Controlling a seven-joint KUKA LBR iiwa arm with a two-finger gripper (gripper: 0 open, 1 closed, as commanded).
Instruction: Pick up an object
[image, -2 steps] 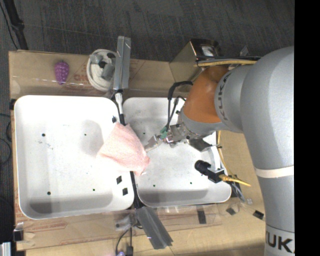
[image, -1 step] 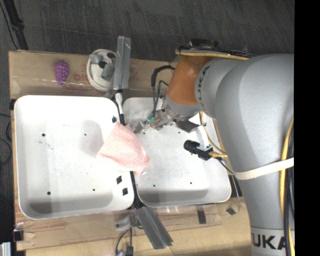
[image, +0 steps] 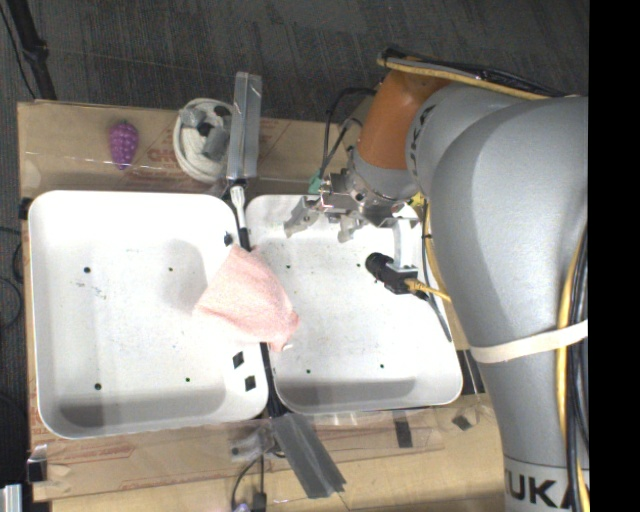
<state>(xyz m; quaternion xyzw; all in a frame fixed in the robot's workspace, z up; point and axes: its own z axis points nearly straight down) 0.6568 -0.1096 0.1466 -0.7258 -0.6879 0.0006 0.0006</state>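
Over the top end of the right-hand shallow white plastic bin (image: 350, 345), as the camera saw it, my gripper (image: 322, 222) hung just above the floor with its two metal fingers spread apart and nothing between them. The only thing worth going for was a crumpled pink cloth (image: 248, 295), draped across the rim that this bin shares with its neighbour, the second white bin (image: 120, 300). Part of the cloth spilled onto that bin's floor and only a small corner hung into mine. It lay well apart from my gripper, further down that shared rim.

I judged the cloth light, soft and limp. It would not slip or break, but it would sag and fold, and a pinch on a thin flat edge could pull free. The raised bunch where it rode over the rim looked like the best hold, since the folds stood up there and gave my fingers something thick to close on. The hard rim beneath was the hazard.
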